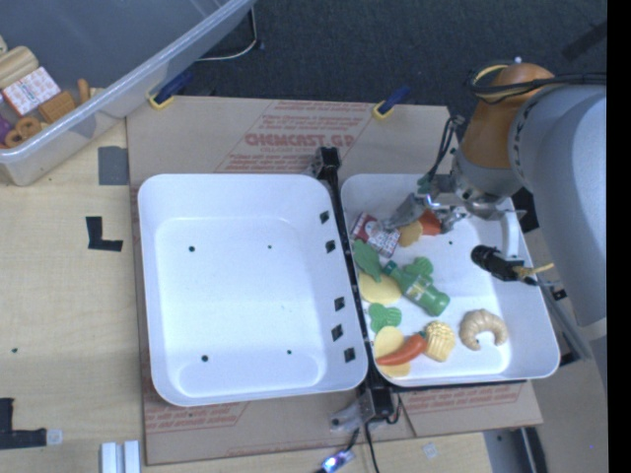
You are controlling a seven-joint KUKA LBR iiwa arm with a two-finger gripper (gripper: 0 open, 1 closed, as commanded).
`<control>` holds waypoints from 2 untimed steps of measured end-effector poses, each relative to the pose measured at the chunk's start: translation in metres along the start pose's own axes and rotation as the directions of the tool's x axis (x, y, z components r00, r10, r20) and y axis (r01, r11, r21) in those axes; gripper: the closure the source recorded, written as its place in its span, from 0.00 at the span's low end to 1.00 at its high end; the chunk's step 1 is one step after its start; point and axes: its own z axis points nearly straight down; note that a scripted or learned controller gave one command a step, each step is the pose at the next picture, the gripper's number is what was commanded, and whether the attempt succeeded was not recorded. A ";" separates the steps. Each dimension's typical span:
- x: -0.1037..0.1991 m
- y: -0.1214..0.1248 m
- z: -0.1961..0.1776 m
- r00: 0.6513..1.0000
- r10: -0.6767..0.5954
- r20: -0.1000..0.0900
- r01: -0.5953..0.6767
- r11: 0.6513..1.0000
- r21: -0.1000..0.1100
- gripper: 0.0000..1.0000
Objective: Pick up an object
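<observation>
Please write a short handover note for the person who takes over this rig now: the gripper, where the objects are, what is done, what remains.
Gripper: low over the back of the right bin, near the red-and-white packet; nothing seen between its fingers.
Objects: all in the right bin: green bottle, croissant, corn, yellow and green pieces along the left wall.
Done: no object lifted yet.
Left: grasp one object and lift it.

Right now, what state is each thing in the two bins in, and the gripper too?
Gripper: low over right bin's far left corner.
Green bottle: lying on its side.
Croissant: lying apart, near right.
Corn: lying flat.
Right bin: holds the toys.
Left bin: bare white floor.
</observation>
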 end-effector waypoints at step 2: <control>0.002 0.015 -0.008 1.000 0.002 -0.001 -0.002 1.000 0.003 1.00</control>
